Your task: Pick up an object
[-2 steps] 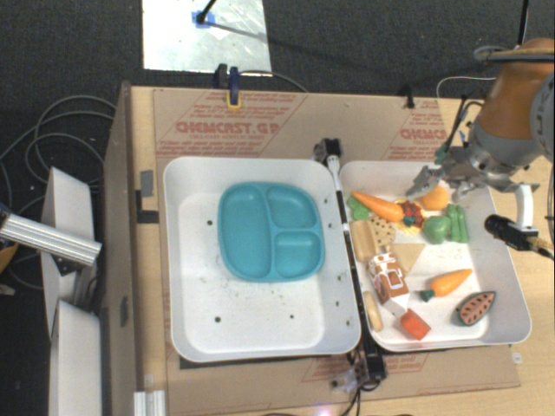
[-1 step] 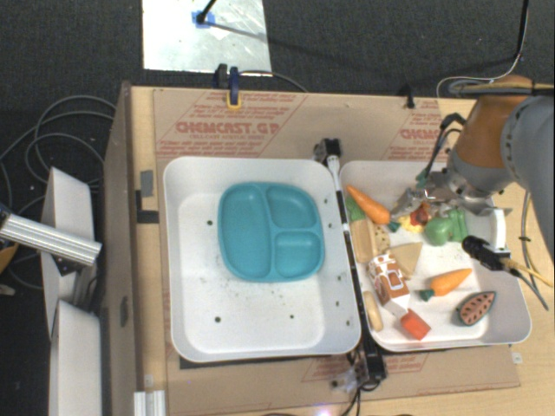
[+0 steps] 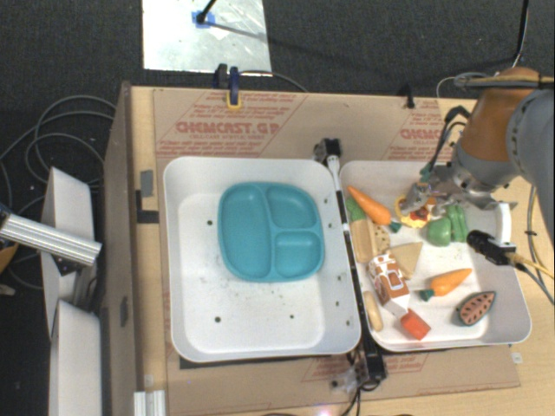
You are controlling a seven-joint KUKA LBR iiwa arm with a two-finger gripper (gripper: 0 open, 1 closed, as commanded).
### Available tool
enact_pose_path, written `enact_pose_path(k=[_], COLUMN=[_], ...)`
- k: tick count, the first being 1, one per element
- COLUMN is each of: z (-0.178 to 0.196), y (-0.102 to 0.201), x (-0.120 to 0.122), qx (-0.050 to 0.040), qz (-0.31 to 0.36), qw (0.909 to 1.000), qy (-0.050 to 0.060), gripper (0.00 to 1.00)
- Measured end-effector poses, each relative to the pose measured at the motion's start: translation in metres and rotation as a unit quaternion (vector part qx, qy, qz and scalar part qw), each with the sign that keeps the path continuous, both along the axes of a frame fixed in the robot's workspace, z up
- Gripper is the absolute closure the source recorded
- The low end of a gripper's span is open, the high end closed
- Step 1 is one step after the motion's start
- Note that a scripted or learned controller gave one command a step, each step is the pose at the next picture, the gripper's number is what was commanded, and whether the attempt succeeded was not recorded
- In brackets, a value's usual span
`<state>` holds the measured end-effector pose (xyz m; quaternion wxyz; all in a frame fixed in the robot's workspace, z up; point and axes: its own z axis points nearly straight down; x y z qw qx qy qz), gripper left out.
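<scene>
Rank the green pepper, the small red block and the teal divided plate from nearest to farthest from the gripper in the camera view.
From the gripper:
1. green pepper, just below it in the right bin.
2. small red block, at that bin's near edge.
3. teal divided plate, over in the left bin.

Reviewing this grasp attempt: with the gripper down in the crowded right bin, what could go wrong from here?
The gripper sits low among tightly packed toys, next to the green pepper-shaped toy and a yellow-and-red toy, so it may nudge or pinch two together. The orange carrot toy lies close by and could get shoved against the white right bin's wall. A glancing grip on the rounded pepper might slip.
</scene>
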<state>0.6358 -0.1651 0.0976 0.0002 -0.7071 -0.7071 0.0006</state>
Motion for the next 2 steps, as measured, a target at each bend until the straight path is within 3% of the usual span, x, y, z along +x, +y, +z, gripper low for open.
enact_pose_path(k=[1,2], z=[0.0389,0.0371], y=[0.0538,0.0501], x=[0.0354,0.0335], qx=[0.0009,0.0004], qz=[0.005,0.002], qw=[1.0000,1.0000], qy=[-0.004,-0.002], gripper=[1.00,0.00])
